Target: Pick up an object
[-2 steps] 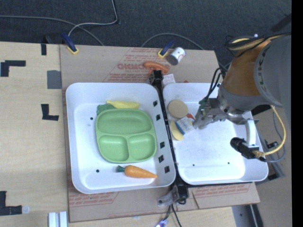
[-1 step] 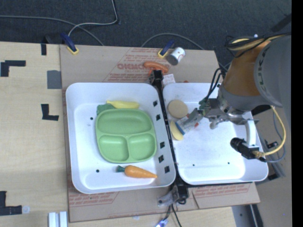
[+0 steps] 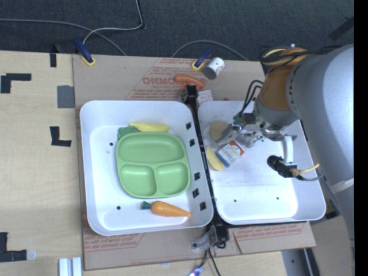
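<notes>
I take the green divided plate as my landmark; it lies flat in the left bin, three compartments facing up. A yellow banana-shaped toy lies against the plate's far edge, with a dark green piece showing at the plate's far left corner; a toy carrot lies just beside the plate's near edge, its green top pointing left.

To the right of the plate, across the black clips that join the two bins, is the right bin; my gripper is low over its far half, with my grey arm and its orange band coming in from further right. A small packet with red and blue print lies on the bin floor directly under and just left of my gripper; whether my fingers touch it I cannot tell, and whether my jaws are released or clenched I cannot tell either, as the wrist hardware hides them. A pale yellow flat piece lies touching the packet on the side toward the plate; a tan round piece lies just beyond it, toward the far wall.

Beyond the plate, outside the bins, an orange sausage-shaped toy rests on the cardboard sheet; a small white cylinder with a blue-and-yellow clamp sits near it.
</notes>
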{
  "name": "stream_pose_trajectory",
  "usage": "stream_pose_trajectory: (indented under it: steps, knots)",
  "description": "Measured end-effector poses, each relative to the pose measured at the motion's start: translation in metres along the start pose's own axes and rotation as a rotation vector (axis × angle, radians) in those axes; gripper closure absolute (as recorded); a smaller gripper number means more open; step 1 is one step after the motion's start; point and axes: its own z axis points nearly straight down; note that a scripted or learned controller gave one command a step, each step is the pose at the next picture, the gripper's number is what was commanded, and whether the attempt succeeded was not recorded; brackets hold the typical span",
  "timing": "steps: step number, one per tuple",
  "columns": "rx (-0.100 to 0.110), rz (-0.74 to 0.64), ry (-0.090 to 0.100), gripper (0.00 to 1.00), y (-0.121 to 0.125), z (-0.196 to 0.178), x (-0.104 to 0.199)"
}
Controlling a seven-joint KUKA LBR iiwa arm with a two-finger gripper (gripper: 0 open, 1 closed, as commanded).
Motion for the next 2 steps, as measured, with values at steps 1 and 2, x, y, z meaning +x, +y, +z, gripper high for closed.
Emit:
stream_pose_trajectory:
  steps: [1,2]
  knots:
    - [-0.001,-0.002,0.001,0.0,0.0459,0.0034,0.0196]
    - [0.0,-0.002,-0.002,1.0,0.0456,-0.0064,0.0191]
